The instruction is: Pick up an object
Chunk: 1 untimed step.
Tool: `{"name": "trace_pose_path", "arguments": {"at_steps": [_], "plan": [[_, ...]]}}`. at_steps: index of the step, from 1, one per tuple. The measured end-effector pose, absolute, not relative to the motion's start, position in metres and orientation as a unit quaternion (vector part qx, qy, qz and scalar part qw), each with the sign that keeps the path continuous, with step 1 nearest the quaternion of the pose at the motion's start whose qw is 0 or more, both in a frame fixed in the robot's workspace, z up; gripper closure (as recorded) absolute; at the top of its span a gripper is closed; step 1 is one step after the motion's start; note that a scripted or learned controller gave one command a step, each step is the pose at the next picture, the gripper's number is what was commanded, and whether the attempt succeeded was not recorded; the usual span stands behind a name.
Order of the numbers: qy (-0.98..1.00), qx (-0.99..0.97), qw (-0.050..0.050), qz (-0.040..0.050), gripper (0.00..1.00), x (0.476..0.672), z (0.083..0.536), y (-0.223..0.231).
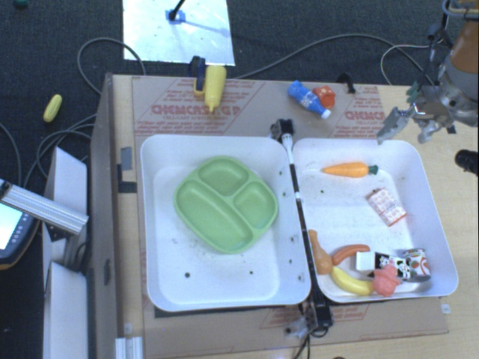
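Orange plastic carrot [349, 170] lies in the right white bin [428, 193]; above that bin's far corner, the two-finger gripper [410, 126] hovers, fingers spread, holding nothing.

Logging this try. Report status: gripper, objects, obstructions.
Gripper open, holding nothing, above right bin's far corner. Nearest objects: carrot, small carton, both untouched. Nothing in the way.

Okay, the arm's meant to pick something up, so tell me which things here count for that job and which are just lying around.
For the job:
- gripper, fingers apart, above the right bin's far corner
- right bin
- carrot
- small packet
- banana
- hot dog

Lying about:
- green plate in the left bin
- yellow bottle
- blue bottle
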<state>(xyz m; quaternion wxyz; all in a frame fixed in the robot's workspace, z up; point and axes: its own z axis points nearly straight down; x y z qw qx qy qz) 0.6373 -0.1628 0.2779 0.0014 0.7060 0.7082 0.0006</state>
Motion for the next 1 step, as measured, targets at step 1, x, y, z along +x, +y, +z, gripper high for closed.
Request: {"name": "trace_pose_path", "arguments": {"at_steps": [1], "plan": [[0.709, 0.706, 0.000, 0.0002, 0.00, 0.6435, 0.1575, -0.1031]]}}
